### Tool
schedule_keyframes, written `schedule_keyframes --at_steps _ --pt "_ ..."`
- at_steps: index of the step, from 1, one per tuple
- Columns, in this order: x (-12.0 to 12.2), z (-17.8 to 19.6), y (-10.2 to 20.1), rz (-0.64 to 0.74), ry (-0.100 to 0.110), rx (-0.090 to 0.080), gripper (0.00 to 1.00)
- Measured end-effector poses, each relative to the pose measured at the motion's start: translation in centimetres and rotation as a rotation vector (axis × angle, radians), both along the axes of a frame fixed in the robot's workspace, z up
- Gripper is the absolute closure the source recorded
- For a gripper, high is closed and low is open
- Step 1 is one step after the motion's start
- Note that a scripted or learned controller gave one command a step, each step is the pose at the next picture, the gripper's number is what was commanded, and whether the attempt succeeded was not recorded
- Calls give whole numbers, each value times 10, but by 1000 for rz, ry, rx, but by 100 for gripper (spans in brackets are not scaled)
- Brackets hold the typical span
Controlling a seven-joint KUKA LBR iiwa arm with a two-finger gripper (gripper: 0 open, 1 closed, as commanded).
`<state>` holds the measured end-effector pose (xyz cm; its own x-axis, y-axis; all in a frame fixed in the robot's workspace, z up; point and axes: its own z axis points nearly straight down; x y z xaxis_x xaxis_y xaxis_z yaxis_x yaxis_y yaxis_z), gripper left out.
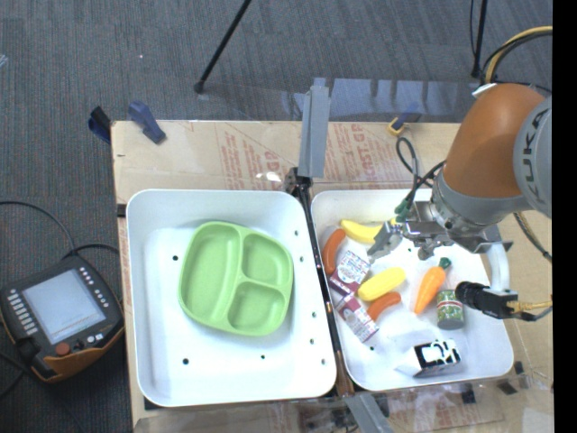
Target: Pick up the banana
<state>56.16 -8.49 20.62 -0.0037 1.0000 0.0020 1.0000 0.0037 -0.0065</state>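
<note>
Toward the back-left corner of the right bin (505, 354): you find the banana (361, 232), a short yellow curved piece lying flat near the dividing wall.
Banana's neighbours: an orange sausage-like piece (334, 250) lies just beside its left end, and a small printed packet (352, 265) sits just in front of it.
Look-alike: a second yellow piece (382, 283), straighter and lying nearer the bin's middle, could be mistaken for the target; you should judge by the curve.
Gripper (389, 239): it sits low over the bin, just beside the banana's right end, reached in from the right.
Gripper state: the grey fingers are blurred against the wrist hardware, so you cannot tell whether they are spread or pressed together; nothing is visibly between them.
Key relation: the banana lies to the gripper's left, its long axis running roughly left to right across the bin, so it points almost straight at the gripper.
What that implies: you would likely want the fingers shifted left over the banana's middle and turned to close across its narrow width.
Left bin (149, 215): it carries a green divided plate (236, 279), well apart from the work.
</note>
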Motion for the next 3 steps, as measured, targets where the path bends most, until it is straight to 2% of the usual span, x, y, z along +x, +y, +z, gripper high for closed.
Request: schedule_keyframes --at_steps 1,2,3 --pt "31 -90 -12 106 -1 1 0" --pt "83 -114 -23 33 -4 -1 0" --pt "83 -105 -23 34 -1 1 100"
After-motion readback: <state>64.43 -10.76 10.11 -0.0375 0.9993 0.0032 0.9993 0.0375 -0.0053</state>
